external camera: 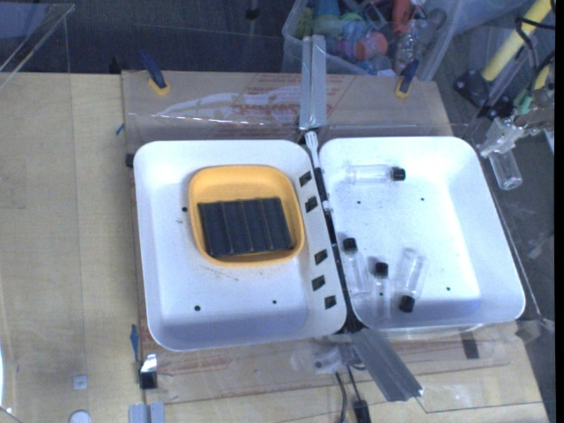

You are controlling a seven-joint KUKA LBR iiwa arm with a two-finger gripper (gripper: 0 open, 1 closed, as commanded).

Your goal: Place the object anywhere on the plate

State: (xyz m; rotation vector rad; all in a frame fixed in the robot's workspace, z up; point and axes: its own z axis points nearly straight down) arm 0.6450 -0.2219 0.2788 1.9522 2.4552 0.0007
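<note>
— What did we find on the yellow plate [204, 188]?

— A dark, ridged, rectangular slab [245, 227] lay flat in the plate's middle, with the rim showing all round it. The plate itself sat in the left white bin [167, 298], on a floor speckled with a few dark dots.

— And to the right of the plate?

— Past the divider with its row of black tabs [317, 227] we saw the right bin [458, 192]. It held clear vials with black caps: one [370, 174] level with the plate's far rim, the others [411, 271] clustered level with its near rim.

— The gripper?

— We could not tell its state.

— What surrounded it all?

— A pale wooden bench [62, 236] stretched left of the plate. Behind the plate, a blue clamp [157, 79] pinned a clear sheet. Farther back and to the right stood a clear tub of colourful toys [370, 11] on a dark floor.
</note>
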